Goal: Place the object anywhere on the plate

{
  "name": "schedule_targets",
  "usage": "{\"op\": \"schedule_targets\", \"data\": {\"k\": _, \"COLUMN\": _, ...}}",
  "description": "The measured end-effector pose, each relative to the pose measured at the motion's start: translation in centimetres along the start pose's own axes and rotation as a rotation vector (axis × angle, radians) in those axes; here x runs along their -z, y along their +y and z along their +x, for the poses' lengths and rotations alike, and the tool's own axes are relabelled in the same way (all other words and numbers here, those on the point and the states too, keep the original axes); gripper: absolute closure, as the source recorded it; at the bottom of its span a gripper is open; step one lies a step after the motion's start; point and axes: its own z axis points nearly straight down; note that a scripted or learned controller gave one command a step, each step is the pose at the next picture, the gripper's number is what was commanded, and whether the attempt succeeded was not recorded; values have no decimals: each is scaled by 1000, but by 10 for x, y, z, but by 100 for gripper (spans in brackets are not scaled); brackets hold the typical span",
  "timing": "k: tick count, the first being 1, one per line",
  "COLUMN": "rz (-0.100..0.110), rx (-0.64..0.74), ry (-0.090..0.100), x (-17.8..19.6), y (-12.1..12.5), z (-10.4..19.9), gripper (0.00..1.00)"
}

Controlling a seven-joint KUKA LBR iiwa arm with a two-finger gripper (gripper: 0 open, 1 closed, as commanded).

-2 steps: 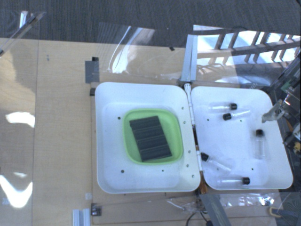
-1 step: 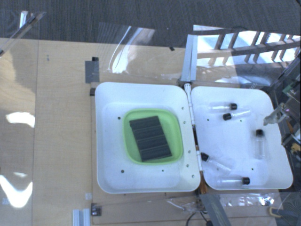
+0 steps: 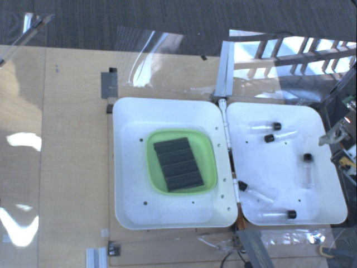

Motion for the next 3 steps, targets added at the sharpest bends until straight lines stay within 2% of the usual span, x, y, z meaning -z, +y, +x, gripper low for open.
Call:
{"op": "schedule_targets", "data": {"k": 1, "rz": 3, "rx": -50, "ry": 0, "x": -42, "y": 3, "z": -2, "gripper": 0}}
{"op": "schedule_targets", "data": {"k": 2, "rz": -4, "rx": -183, "ry": 3, "x": 30, "y": 4, "z": -2, "gripper": 0}}
{"op": "schedule_targets", "data": {"k": 3, "rz": -4, "rx": -327, "ry": 1, "x": 35, "y": 4, "z": -2, "gripper": 0}}
